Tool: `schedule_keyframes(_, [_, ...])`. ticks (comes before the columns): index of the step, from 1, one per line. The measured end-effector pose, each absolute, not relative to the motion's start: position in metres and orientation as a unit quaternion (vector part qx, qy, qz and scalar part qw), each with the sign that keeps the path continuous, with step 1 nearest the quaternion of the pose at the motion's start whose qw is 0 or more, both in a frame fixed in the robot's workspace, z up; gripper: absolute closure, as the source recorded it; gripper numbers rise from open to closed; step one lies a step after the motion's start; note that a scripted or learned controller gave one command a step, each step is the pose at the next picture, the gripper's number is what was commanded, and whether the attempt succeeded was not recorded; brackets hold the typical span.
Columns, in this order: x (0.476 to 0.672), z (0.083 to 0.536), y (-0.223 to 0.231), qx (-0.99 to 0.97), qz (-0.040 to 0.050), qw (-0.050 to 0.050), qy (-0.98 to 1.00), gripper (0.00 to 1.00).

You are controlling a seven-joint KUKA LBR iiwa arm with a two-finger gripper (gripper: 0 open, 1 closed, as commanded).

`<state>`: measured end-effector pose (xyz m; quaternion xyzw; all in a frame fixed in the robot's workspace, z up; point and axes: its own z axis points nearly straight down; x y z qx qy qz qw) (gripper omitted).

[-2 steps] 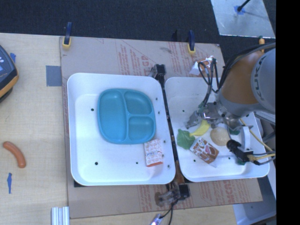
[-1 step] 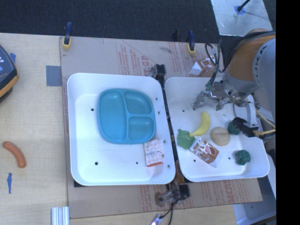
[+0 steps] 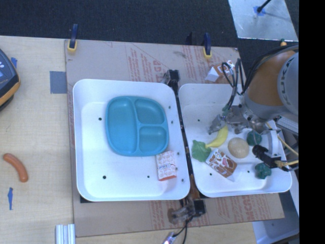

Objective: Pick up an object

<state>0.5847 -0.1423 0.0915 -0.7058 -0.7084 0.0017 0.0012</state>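
The arm comes in from three o'clock and its gripper [image 3: 229,120] hangs low over the right-hand shallow white bin [image 3: 203,101], just above the yellow banana-shaped toy [image 3: 219,137]. Whether the gripper is spread or closed cannot be told from this slanted view, and nothing can be seen held in it.

The step in hand looks like the approach to a pick, with the banana the nearest candidate. To do it well, the gripper should probably come straight down across the banana's narrow width, not along its curve, and stay clear of the neighbours that crowd it: the green leafy toy [image 3: 200,150] touching it at seven o'clock and the pale cream round ball [image 3: 238,147] just beside it at four o'clock. A skewed descent risks nudging these together and closing on two things at once.

The right bin also holds a flat red-and-white printed packet [image 3: 222,163] near its six o'clock edge and a dark green lumpy toy [image 3: 262,171] at its four o'clock corner.

The left-hand shallow white bin [image 3: 89,142] holds a light blue plastic divided plate [image 3: 136,125], lying flat near its centre, and a small red-and-white carton [image 3: 166,165] just beside the plate at five o'clock. Out on the worktop [image 3: 35,136], well apart at nine o'clock, lies an orange sausage-shaped toy [image 3: 16,166].
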Motion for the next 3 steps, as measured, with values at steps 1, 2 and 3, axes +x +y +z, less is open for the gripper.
schedule_keyframes(1, [0.585, 0.102, -0.143, -0.705, 0.0025, 0.001, -0.709, 1.0])
schedule_keyframes(2, [0.554, 0.192, -0.074, -0.705, 0.0007, 0.001, -0.709, 1.0])
schedule_keyframes(3, [0.543, 0.229, -0.007, -0.705, 0.0009, 0.001, -0.709, 1.0])
